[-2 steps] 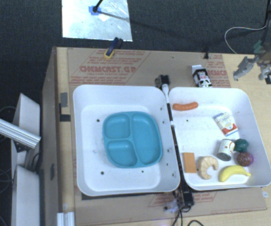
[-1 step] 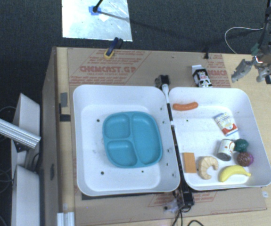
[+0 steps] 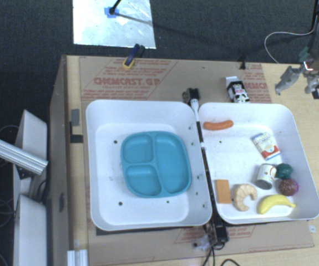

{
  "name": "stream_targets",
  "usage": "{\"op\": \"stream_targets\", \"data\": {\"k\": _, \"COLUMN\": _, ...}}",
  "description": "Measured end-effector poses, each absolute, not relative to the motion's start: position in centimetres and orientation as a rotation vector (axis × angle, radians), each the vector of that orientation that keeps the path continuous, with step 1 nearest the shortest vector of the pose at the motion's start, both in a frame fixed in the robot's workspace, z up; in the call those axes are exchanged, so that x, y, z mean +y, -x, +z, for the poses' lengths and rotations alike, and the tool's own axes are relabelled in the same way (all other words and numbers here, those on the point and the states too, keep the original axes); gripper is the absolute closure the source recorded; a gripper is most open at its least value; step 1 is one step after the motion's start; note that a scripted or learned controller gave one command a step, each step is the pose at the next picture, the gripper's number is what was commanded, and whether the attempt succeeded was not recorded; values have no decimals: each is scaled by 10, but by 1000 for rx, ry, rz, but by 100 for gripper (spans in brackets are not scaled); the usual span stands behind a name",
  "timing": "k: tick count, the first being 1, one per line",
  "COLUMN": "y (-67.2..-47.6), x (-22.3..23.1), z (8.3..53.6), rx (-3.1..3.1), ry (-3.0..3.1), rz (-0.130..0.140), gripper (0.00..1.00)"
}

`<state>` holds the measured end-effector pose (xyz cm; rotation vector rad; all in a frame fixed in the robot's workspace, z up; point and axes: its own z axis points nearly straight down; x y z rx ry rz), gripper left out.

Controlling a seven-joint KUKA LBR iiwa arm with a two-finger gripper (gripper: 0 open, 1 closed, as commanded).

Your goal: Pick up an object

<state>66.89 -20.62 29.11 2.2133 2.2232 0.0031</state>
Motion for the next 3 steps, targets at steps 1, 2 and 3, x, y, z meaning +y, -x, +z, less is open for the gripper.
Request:
{"op": "stream_targets", "data": {"k": 1, "y": -669, "x": -206, "z": 302, "rx": 2224, "ry": -2213, "rz": 3, "gripper": 0}}
{"op": "stream_targets", "data": {"k": 2, "y": -669, "x": -206, "z": 198, "rx": 2224, "ry": -2218, "rz": 0, "gripper": 0}}
{"op": "stream_targets", "data": {"k": 3, "y": -669, "x": -207, "z": 236, "rx": 2222, "ry": -2214, "rz": 4, "gripper": 0}}
